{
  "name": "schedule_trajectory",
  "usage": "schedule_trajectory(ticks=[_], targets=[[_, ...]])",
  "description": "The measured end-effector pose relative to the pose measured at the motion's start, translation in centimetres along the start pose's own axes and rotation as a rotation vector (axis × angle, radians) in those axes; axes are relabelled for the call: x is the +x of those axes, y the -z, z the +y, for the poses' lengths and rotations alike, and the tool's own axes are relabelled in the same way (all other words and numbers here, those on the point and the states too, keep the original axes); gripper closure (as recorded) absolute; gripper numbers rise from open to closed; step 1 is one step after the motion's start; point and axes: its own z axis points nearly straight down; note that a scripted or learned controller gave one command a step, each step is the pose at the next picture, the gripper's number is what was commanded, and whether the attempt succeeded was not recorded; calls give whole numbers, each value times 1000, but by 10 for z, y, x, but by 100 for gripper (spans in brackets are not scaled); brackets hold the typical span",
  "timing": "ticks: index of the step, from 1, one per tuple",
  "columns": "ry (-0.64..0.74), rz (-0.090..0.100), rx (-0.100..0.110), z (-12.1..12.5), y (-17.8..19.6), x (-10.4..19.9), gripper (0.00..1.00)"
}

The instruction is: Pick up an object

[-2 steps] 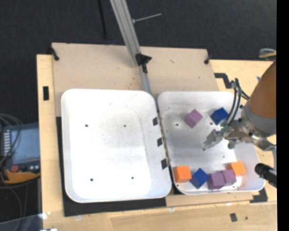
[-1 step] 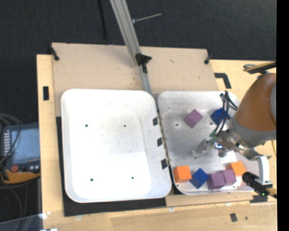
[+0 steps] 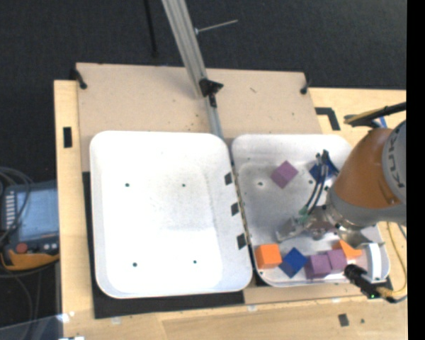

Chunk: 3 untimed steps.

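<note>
Wooden bench (image 3: 191,98) carries 2 white bins, and the arm (image 3: 368,176) is down over the right bin (image 3: 258,154). Gripper (image 3: 297,227) sits mid-bin; can't tell its grip. Purple cube (image 3: 285,173) lies toward the far edge. Along the near edge: orange block (image 3: 268,255), blue block (image 3: 294,261), 2 purple blocks (image 3: 324,263). Left bin (image 3: 163,211) alongside.

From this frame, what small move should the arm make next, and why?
Probably a short descent. The end effector hangs in the right bin, just above the orange block and blue block near the front wall. No block is visibly held.
</note>
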Motion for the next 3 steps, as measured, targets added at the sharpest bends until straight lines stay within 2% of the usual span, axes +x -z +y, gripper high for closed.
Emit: schedule_trajectory(ticks=[1, 3], targets=[[-8, 1, -7, 2, 13, 0, 100], [5, -1, -9, -8, 130, -7, 100]])
